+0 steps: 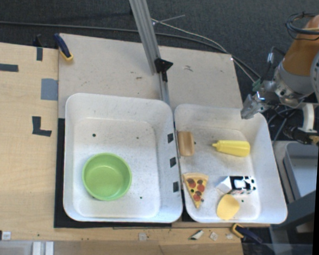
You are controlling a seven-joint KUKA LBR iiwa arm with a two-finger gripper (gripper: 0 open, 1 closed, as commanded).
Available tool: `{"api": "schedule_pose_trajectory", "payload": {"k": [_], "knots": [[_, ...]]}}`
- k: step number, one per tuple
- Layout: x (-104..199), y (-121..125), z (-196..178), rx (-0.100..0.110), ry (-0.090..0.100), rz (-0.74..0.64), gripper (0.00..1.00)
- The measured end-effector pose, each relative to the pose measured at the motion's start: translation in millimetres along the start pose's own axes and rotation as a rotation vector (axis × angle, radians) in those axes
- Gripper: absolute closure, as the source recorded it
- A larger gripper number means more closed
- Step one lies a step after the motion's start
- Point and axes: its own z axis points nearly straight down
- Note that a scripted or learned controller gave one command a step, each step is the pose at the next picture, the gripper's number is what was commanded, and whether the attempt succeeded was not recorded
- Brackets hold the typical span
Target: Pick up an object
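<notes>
Gripper (252, 109) sits above the right bin's (273, 176) far right corner; finger state cannot be told. Bin contents: mustard bottle (232, 148), wooden block (185, 143), pizza slice (195, 189). Left bin (72, 162): green bowl (107, 176).

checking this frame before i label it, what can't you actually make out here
- Gripper, camera view: small and blurred at the right bin's far corner; finger state unreadable.
- Arm, camera view: cut off by the top and right edges.
- Black and white object, camera view: too small to identify.
- Clamp, camera view: far off the bench's back left, detail too small to make out.
</notes>
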Motion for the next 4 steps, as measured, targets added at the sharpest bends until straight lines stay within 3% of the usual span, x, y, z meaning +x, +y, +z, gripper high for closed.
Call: {"api": "schedule_pose_trajectory", "payload": {"k": [1, 4], "knots": [[8.1, 5.5, -61.8, -0.003, 0.000, -0.001, 1.00], [154.1, -52.5, -60.4, 0.010, 0.002, -0.003, 1.00]]}}
